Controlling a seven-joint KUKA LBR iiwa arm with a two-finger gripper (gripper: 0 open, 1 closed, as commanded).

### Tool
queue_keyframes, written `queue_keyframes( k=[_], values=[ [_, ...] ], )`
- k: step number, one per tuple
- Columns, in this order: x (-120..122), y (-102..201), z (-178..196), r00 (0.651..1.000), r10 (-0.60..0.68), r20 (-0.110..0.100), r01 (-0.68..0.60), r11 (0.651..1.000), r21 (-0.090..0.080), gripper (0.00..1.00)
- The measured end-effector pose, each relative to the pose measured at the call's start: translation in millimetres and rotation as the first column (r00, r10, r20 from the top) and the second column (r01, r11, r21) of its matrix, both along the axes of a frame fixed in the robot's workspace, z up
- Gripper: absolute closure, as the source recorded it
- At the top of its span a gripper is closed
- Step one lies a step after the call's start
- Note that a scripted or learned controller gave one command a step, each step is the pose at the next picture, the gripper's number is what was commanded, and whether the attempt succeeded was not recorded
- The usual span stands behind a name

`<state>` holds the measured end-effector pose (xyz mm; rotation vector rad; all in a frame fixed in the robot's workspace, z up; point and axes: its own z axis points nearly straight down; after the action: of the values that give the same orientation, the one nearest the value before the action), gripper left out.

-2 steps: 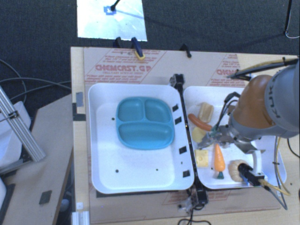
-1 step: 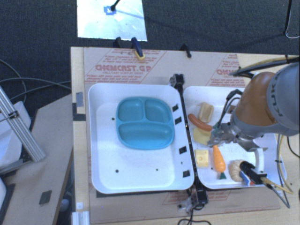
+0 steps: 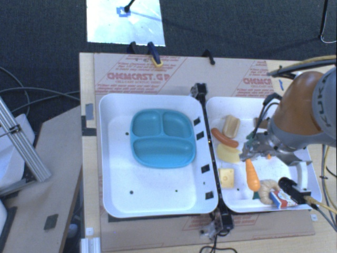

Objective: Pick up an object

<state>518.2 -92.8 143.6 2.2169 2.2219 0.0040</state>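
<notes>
The right bin (image 3: pixel 310 181) holds toy foods: a tan bread piece (image 3: pixel 230 125), a red sausage (image 3: pixel 225 137), a pale yellow slice (image 3: pixel 227 153), a yellow cheese cube (image 3: pixel 226 177), an orange carrot (image 3: pixel 253 176), a beige lump (image 3: pixel 266 185) and a red, white and blue packet (image 3: pixel 279 198). My gripper (image 3: pixel 255 151) hangs low in this bin. It is just above the carrot's upper end and right of the yellow slice. The grey and orange arm (image 3: pixel 303 109) hides the bin's right part.
The left bin (image 3: pixel 116 194) holds a blue divided plate (image 3: pixel 161 138). Black clips run along the divider (image 3: pixel 206 141) between the bins. A black part of the arm (image 3: pixel 292 187) lies at the right bin's front right corner. A reflective sheet (image 3: pixel 124 15) lies on the floor beyond the bench.
</notes>
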Motion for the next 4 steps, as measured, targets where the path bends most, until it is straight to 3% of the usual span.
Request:
queue_keyframes(
  k=[2, 4],
  values=[
    [2.1, 2.2, 83.3, 1.0, 0.002, 0.003, -0.002, 1.0, -0.001, 1.0],
    [11.1, 107.5, 97.1, 1.0, 0.008, -0.001, -0.008, 1.0, 0.002, 1.0]
  ],
)
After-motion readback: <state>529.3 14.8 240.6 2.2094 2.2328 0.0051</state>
